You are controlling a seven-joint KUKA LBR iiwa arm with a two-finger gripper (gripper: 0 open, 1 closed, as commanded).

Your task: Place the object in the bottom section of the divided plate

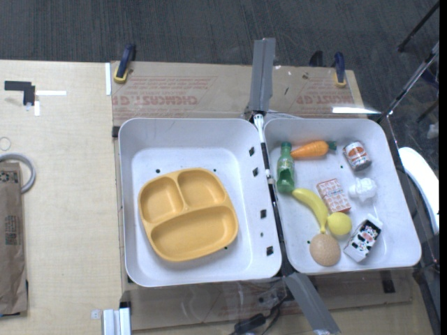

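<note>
A yellow divided plate [187, 213] lies in the left white bin [140, 145]. Its two small sections are at the top and its one large section is at the bottom, nearest the bin's front. All three sections hold nothing. The right bin [394, 187] holds the loose objects: a carrot [310, 149], a green bottle [285, 167], a small can [357, 155], a banana [311, 204], a red-and-white packet [333, 195], a white crumpled piece [362, 187], a lemon [339, 225], a tan egg-shaped object [325, 250] and a cow-print carton [364, 239].
A grey divider post [262, 75] stands behind the seam between the bins. Cardboard [188, 93] with two clamps lies behind them. A brown paper bag [12, 236] rests at the bench's left edge.
</note>
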